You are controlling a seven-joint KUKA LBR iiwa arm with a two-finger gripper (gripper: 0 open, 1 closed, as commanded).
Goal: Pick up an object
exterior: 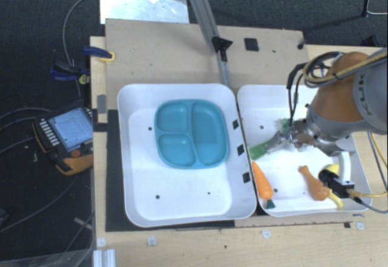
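Just off the tip of the jaws, toward the left edge of the tabletop (151, 47), a green item (258, 150) lies in the right bin (267, 99), close to that bin's left wall. The two look to be touching or nearly so. Whether the jaws are open, closed or gripping anything cannot be told from this angle. The item is small, elongated and leaf-green, lying at a slant, with another scrap of green (284, 124) just beside the wrist. An orange carrot (262, 179) lies nearer the tabletop's front edge, and a tan drumstick (311, 182) sits toward its right edge. The grey arm (370, 96), with its orange band (336, 105), reaches in over the right edge. The left bin (130, 156) holds a blue divided plate (192, 133). The tabletop is bare brown board on a dark carpeted floor (36, 5), where cables, a handheld controller (65, 133) and blue-and-yellow clamps (97, 53) crowd its left edge.
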